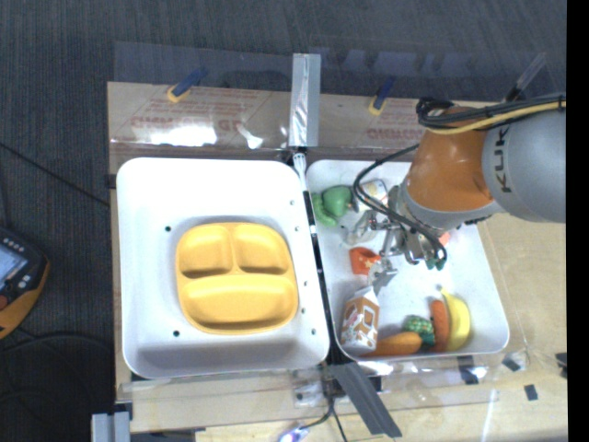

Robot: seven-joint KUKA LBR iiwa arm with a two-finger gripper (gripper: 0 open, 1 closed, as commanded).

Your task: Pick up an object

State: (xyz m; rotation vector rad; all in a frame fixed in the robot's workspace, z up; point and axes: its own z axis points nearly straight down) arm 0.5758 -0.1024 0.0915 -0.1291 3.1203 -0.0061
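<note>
Orange shows twice on the right: the band above the arm's wrist and a small red-orange toy [364, 261] lying in the right bin [492, 316], just below and left of the end effector [398, 258]. The end effector hangs low over the middle of that bin, among tangled cables, and whether it is open or closed I cannot tell; nothing can be made out in its grip.

The right bin carries the candidates for picking. A green toy [331, 203] sits near its upper left corner. A small brown-and-white carton [361, 322] stands by the lower left wall, with an orange carrot-like piece [398, 343] beside it along the front wall. A small green piece [419, 325], an orange-red piece [440, 322] and a banana [457, 319] cluster at the lower right.

The left bin [147, 247] holds a yellow divided tray [237, 276], well apart from the arm.

As a judgement, the task is not done: every object appears to rest on the bin floor. The arm looks placed for a try at the red-orange toy, the nearest thing, so the grasp and the lift are both left.
</note>
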